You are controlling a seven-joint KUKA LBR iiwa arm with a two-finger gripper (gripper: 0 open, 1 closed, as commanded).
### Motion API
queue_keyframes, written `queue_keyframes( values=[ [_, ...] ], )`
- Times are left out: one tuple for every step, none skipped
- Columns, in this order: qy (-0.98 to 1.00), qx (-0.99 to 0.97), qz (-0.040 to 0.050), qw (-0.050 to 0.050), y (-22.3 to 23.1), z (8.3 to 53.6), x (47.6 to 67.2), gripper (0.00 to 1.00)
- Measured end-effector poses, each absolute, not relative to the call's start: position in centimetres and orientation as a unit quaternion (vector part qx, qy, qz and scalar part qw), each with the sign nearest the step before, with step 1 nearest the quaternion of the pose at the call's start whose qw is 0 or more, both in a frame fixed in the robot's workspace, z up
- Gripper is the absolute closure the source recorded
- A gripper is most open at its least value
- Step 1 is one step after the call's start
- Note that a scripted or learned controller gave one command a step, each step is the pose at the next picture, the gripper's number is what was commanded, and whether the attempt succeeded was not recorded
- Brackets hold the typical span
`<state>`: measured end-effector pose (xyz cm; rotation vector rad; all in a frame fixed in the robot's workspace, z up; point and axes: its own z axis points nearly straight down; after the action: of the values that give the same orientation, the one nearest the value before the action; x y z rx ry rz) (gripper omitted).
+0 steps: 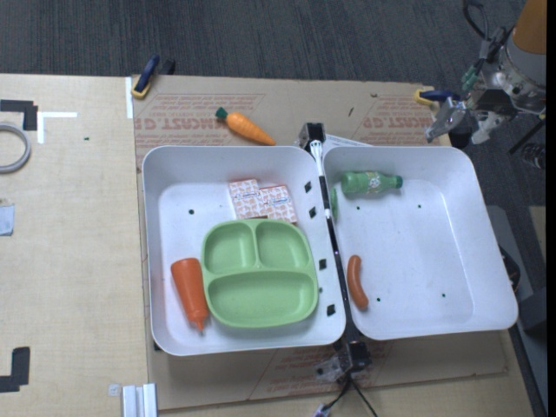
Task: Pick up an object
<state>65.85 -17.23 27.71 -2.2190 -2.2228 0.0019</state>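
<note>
My gripper hangs at the far right, above the back right corner of the right bin, with nothing between its fingers and the fingers apart. The right bin holds a green bottle lying near its back left and a small orange-brown sausage by its left wall. In the left bin lie a green divided plate, an orange-red bottle at the front left, and a red-and-white patterned packet at the back.
A toy carrot lies on the cardboard behind the left bin. A blue-and-yellow clamp sits at the cardboard's back left corner. A black clip holds the bins together at the back, another at the front.
</note>
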Motion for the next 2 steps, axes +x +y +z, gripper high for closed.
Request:
queue_keyframes(
  values=[
    [-0.741,-0.672,0.0004,0.0,-9.3,16.2,65.8,0.0],
    [-0.769,-0.639,0.0004,0.0,-10.5,11.4,63.5,0.0]
  ],
)
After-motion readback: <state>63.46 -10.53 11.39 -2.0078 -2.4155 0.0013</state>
